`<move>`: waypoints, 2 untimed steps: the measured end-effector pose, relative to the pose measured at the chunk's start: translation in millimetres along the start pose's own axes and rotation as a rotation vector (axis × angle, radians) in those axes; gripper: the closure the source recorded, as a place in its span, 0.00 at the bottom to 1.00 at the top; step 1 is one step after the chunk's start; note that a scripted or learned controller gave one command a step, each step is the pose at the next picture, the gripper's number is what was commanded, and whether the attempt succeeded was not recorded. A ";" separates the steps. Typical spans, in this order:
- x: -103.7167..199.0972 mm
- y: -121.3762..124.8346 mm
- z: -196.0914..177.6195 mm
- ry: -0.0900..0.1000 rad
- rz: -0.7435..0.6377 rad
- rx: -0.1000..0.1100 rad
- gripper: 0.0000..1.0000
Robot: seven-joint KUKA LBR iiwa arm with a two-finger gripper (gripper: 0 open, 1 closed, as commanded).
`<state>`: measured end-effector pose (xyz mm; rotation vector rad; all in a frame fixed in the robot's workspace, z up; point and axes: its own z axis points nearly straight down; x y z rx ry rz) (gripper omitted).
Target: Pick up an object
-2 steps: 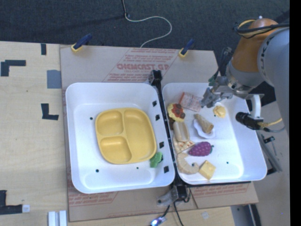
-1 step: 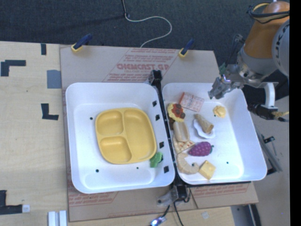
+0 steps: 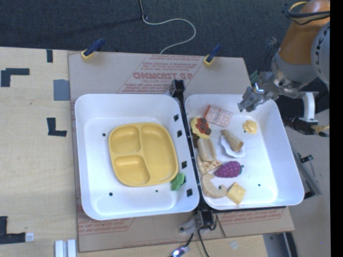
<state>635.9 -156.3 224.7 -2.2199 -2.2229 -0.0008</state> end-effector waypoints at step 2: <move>111.9 11.9 13.4 0.000 -0.005 0.003 1.00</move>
